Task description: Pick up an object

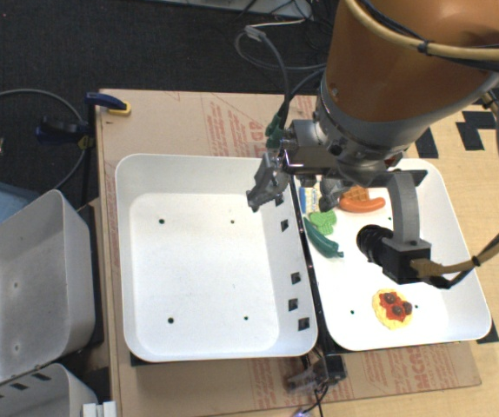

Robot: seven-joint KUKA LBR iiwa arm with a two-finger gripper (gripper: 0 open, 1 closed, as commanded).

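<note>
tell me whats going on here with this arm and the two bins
A grey and orange robot arm reaches in from the right and hangs over the divide between two white bins. Its gripper sits near the upper right edge of the left bin, with nothing visibly held. The items lie in the right bin: a green piece, an orange piece and a yellow and red toy. Nothing seems picked up yet.

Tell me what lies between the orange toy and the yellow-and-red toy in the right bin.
In the camera view, a black block-shaped part on the arm hangs between the orange toy and the yellow-and-red toy, over the right bin.
</note>
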